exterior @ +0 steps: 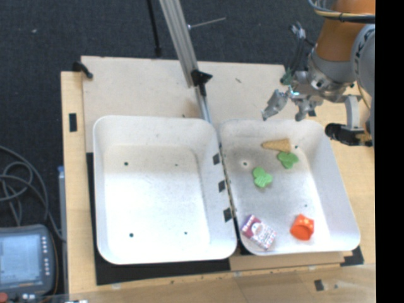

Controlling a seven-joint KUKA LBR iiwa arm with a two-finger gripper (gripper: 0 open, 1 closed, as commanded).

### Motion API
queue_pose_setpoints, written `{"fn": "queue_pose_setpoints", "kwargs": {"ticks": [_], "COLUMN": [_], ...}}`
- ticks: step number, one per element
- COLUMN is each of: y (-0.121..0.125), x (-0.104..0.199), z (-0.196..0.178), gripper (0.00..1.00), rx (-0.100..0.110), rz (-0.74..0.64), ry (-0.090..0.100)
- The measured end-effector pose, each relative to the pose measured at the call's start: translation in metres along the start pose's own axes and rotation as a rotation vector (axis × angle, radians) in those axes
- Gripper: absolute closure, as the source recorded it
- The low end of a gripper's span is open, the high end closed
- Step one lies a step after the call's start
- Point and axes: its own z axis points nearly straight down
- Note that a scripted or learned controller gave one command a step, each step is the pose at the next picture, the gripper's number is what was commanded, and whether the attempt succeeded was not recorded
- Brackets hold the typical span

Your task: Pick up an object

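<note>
objects (263, 178) in bin (328, 169), hand (289, 106) open

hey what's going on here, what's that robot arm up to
A grey and orange robot arm reaches in from the right, with its gripper open above the far edge of the right bin, holding nothing. In that bin lie a tan cone, two green pieces, an orange cup and a small pink and white packet. Nothing has been picked up yet.
</note>
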Motion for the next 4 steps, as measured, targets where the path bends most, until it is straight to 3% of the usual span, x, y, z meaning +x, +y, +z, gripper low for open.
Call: {"fn": "queue_pose_setpoints", "kwargs": {"ticks": [1, 4], "y": [0.001, -0.011], "x": [-0.001, -0.001], "z": [-0.004, 0.147], "gripper": [0.00, 0.00], "rx": [-0.005, 0.002], "rz": [-0.002, 0.003], "ry": [-0.003, -0.002]}}
